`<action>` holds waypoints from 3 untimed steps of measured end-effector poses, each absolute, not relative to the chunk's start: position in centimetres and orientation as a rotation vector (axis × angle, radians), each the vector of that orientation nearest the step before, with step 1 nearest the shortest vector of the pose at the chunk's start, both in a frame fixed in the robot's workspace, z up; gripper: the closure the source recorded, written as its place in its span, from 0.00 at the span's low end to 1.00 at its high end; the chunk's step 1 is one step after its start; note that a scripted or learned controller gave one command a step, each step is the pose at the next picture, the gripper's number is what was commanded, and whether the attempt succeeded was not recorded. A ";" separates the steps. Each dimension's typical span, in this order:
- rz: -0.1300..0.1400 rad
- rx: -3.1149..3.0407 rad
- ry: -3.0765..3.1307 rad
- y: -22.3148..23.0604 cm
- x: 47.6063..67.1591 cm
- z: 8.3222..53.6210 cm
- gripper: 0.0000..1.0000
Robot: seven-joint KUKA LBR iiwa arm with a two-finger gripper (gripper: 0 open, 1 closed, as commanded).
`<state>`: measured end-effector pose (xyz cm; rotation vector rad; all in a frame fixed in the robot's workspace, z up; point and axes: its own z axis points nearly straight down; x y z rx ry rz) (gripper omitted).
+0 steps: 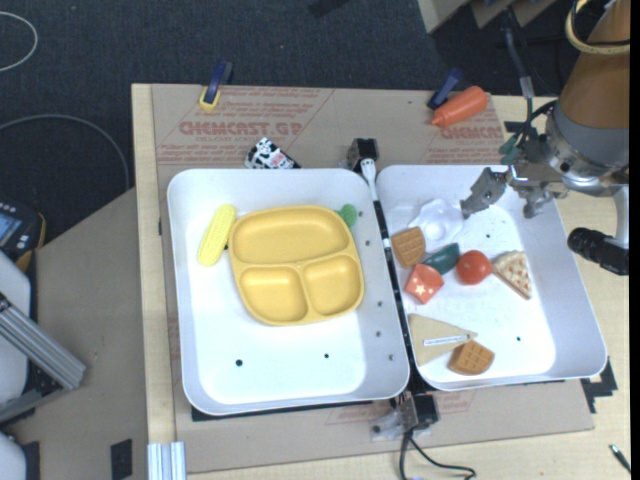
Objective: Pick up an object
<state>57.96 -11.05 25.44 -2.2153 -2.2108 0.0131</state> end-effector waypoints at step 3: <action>0.005 -2.218 -2.216 -9.9 57.6 17.0 0.00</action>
